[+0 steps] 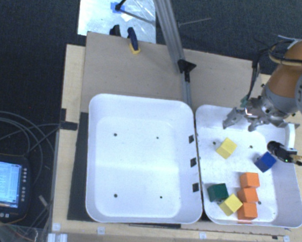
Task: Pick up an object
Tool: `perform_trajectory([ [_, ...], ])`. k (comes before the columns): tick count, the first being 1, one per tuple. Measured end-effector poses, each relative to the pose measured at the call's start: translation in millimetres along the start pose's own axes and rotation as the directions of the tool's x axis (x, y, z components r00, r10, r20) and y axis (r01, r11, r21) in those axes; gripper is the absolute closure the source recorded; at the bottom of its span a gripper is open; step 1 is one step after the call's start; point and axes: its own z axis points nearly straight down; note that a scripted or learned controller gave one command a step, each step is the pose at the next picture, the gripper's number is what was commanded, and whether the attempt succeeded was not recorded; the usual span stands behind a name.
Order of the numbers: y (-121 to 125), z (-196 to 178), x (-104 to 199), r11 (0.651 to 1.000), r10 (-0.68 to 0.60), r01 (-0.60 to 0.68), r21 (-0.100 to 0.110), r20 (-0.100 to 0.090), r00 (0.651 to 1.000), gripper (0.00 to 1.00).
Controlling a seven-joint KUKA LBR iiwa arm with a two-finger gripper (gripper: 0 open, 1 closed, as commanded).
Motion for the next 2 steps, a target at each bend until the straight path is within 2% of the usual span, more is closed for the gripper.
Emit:
perform_trajectory([
  [1,0.8,19.4,0.3,1.0,-0.001,0.001,-0.003,0.001,1.0,0.0],
  [2,2.1,7.3,-0.1,1.0,-0.003,0.003,-0.008,0.003,1.0,1.0],
])
